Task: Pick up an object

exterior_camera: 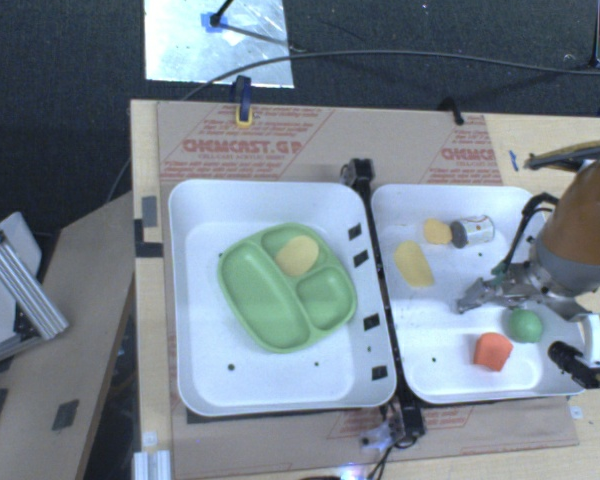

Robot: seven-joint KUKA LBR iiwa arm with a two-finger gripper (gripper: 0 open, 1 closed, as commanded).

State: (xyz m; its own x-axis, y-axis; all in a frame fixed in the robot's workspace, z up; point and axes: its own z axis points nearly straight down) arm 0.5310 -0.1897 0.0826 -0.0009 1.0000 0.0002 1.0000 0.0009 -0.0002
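Left bin [195, 298]: green divided plate [280, 293] holding a smooth yellow lump [298, 255]. Beside it, the pincer [480, 296]; finger state cannot be told.

The brown protective sheet [320, 138] covering the surface, above the two bins, carries red printing. At upper centre of the frame, just above the left bin [195, 268], the lettering reads "CHEMCAST GP" in large capitals, with lines of smaller red print around it too fine to make out. The same brand mark repeats at upper right, above the right bin [450, 200], only partly legible.
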